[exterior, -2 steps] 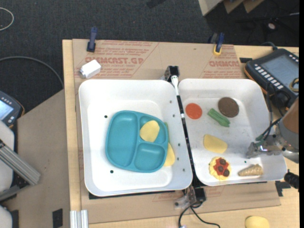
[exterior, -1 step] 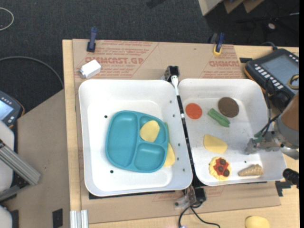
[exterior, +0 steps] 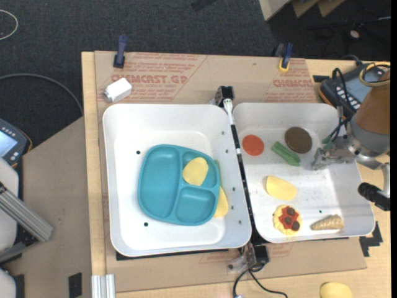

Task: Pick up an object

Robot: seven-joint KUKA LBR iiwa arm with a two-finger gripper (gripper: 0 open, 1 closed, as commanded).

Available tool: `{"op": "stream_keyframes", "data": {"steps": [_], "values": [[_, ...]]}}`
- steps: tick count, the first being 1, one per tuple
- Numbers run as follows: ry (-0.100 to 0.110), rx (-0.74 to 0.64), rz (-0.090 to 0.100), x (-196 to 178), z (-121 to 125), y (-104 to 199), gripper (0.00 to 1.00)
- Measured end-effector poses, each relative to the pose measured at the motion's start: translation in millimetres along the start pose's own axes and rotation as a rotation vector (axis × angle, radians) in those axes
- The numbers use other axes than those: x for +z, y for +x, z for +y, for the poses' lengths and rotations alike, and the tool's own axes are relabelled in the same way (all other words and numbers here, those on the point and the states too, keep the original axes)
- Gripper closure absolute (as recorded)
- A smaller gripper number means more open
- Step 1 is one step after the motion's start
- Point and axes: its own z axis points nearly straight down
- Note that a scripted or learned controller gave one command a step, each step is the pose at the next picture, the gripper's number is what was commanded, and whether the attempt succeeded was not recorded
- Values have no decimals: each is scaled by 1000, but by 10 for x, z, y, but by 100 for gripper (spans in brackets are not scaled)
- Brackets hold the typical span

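The arm reaches in from the right, its jaws [exterior: 324, 157] low over the right bin [exterior: 347, 228]; I cannot tell their opening. A brown disc [exterior: 298, 139] lies just beside them. The tabletop [exterior: 186, 73] cardboard reads partly "CAST."

Grey arm [exterior: 372, 126] with orange band reaching in from the right, wrist bent down, metal two-finger gripper [exterior: 321, 159] pointing left.

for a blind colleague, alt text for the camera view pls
The gripper hovers low in the right bin near a brown disc and a green piece; the left bin holds a blue tray.
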Motion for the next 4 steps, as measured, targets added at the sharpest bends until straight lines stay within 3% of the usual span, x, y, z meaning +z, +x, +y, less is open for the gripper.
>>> {"op": "stream_keyframes", "data": {"steps": [1,2,3,4], "values": [[-15,0,-5,-2528,568,234,100],[-13,5,-8,-4614,374,-52,100],[18,9,6,-3538,-145,-35,100],[17,8,7,-2789,-675,46,100]]}}
